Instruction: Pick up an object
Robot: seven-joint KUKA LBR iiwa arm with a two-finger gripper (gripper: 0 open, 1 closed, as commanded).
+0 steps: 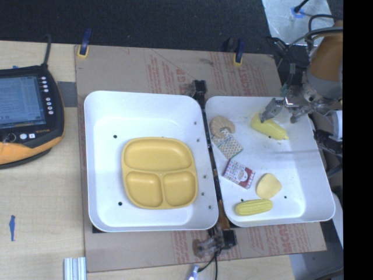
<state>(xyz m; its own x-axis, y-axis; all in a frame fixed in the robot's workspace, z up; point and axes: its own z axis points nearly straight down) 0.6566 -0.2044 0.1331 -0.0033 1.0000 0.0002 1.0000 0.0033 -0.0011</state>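
Observation:
My gripper (284,112) hangs over the far part of the right bin (309,174), fingers spread open with nothing between them. Its left finger (268,111) stands right at the upper end of a yellow banana-shaped piece (270,128) lying on the bin floor. Further left in the same bin lie a round cookie (221,125) and a checkered packet (229,146). A red and white packet (239,173) sits near the middle. A pale yellow wedge (268,185) and a corn cob (253,206) rest toward the front.
The left bin (105,127) holds a yellow divided plate (158,172). A tablet in an orange case (26,112) lies on the bench at the far left. Clamps and cables crowd the back right near the arm (326,60).

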